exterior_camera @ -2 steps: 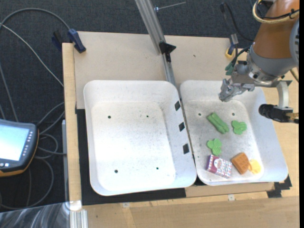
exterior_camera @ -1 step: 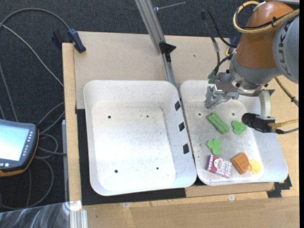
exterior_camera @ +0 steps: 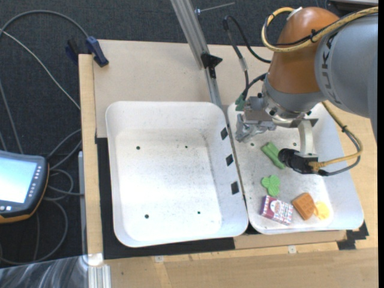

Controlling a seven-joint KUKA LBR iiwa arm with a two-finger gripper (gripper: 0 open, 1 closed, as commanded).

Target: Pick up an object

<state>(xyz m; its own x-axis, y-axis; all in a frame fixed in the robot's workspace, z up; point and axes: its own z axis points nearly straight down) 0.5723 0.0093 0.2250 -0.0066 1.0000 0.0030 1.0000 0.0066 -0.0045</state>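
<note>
One green block [exterior_camera: 273, 154] just beside fingers [exterior_camera: 247, 128].

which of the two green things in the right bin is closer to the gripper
The elongated green piece, lying at a slant just below and right of the gripper. The other, the clover-shaped green piece, sits farther down, above the purple packet.

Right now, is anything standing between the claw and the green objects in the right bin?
Nothing visible does. The claw is over bare floor of the right bin, and the green block lies just beside it with open space between them.
</note>
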